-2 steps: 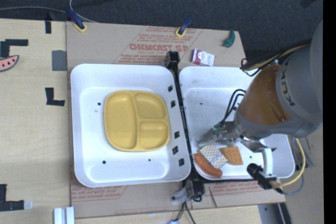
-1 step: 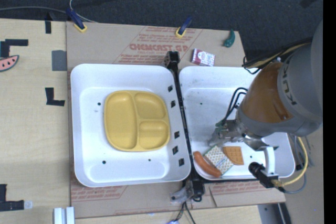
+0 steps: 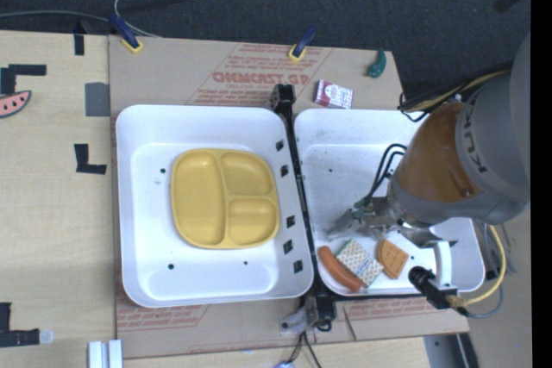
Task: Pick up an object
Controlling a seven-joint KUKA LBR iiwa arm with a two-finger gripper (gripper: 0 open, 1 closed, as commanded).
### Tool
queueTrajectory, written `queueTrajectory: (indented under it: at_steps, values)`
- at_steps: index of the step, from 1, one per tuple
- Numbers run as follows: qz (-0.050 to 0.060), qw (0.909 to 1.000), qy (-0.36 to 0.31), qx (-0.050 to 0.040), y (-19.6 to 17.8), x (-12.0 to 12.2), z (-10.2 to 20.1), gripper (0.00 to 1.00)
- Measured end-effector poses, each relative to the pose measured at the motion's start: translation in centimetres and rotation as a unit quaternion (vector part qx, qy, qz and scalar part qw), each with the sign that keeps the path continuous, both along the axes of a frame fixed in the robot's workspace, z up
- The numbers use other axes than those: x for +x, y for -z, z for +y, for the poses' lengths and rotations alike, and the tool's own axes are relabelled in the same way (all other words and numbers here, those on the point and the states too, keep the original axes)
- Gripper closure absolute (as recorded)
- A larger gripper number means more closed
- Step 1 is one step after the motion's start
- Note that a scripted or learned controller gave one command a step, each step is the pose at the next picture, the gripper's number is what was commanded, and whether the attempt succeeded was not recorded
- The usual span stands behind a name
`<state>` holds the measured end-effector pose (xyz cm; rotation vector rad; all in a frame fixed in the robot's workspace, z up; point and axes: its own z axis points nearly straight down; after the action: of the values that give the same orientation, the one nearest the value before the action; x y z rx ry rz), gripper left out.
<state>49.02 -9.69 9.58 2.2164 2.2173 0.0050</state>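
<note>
Two shallow white plastic bins sit side by side on a sheet of brown cardboard printed with red lettering, which lies on the pale wooden desk. In the left bin lies a yellow plastic plate with three compartments, near the middle and flat on the bin floor. The right bin holds three small things gathered in its near corner: a reddish-brown sausage-shaped toy lying at a slant by the front wall, a pale square piece with a checked pattern just beside it, and an orange-tan cracker-like square to the right of that one. The checked piece touches or nearly touches the sausage; the cracker sits slightly apart.

The grey arm with its orange band reaches in from the right and hangs over the right bin. Its jaws point left, low above the bin floor and just above the three things; whether they are spread or pressed together I cannot tell, and nothing shows between them.

Beyond the bins, on the cardboard, lies a small red and white packet. A small green thing lies at the cardboard's far right corner, and two yellow and blue clamps grip its far edge.
</note>
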Motion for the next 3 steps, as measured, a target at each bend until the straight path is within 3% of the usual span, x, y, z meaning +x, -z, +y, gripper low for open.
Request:
queueTrajectory:
  at_steps: [1,2,3]
  values:
    - [0.001,1.0000,-0.001,0.0011,-0.9,0.0,0.1,1.00]
    - [0.003,1.0000,-0.001,0.0015,-12.0,0.5,6.9,1.00]
    - [0.004,1.0000,-0.001,0.0015,-12.9,0.5,6.9,1.00]
